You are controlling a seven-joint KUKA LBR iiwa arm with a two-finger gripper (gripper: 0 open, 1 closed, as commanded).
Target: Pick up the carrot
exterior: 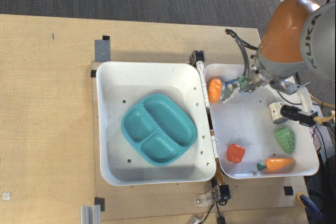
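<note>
— Pale wooden bench (pixel 47 113) under two shallow white bins, dark carpet beyond. Leftmost?
— Left white bin (pixel 107 128), holding a teal three-compartment plastic plate (pixel 159 128) near its middle.
— Then the right white bin (pixel 310 165)?
— Orange rounded toy (pixel 214 89) against the far left wall, with the two-finger gripper (pixel 230 91) just beside it; cannot tell whether spread or pressed together. Red pepper-like toy (pixel 235 152) nearer.
— And the carrot?
— Orange plastic carrot with green tip (pixel 276 164), lying along the near wall, right of the red toy, untouched. Green leafy toy (pixel 285 139) just beyond it.
</note>
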